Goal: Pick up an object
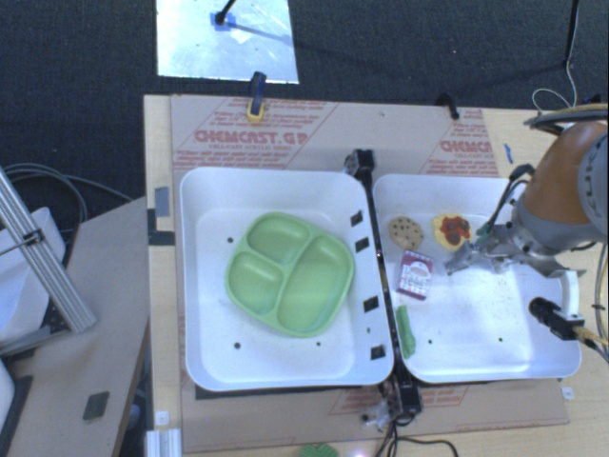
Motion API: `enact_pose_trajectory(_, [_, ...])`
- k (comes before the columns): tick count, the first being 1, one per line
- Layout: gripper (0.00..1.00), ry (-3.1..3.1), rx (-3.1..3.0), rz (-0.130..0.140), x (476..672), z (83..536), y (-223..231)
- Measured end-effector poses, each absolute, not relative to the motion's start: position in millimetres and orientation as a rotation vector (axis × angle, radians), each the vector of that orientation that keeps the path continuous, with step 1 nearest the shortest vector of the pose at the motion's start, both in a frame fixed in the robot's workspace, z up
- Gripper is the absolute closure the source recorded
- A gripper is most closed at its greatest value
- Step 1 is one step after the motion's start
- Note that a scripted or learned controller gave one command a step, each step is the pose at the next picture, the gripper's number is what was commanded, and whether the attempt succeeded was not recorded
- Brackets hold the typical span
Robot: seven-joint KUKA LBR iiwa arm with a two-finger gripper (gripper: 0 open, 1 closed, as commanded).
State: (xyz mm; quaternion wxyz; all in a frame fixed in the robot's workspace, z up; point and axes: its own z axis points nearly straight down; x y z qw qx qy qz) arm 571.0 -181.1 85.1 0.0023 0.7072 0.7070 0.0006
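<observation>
over the right bin [495, 355] the gripper [463, 258] hangs low, just right of the small pink packet [415, 275] and below the yellow-and-red pizza toy [452, 228]; whether it is wide or narrow i cannot tell, and nothing shows in its grasp. a cookie [405, 231] lies near the pizza toy, and a green stick [405, 331] rests by the bin's left wall. the left bin [209, 350] holds a green divided plate [290, 273].
</observation>
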Motion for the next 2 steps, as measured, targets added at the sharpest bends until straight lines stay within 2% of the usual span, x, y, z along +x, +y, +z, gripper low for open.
enact_pose_trajectory(1, [1.00, 2.219, 2.216, 0.005, 571.4, 96.1, -179.6])
enact_pose_trajectory(2, [0.00, 2.220, 2.217, 0.004, 571.2, 95.5, -179.5])
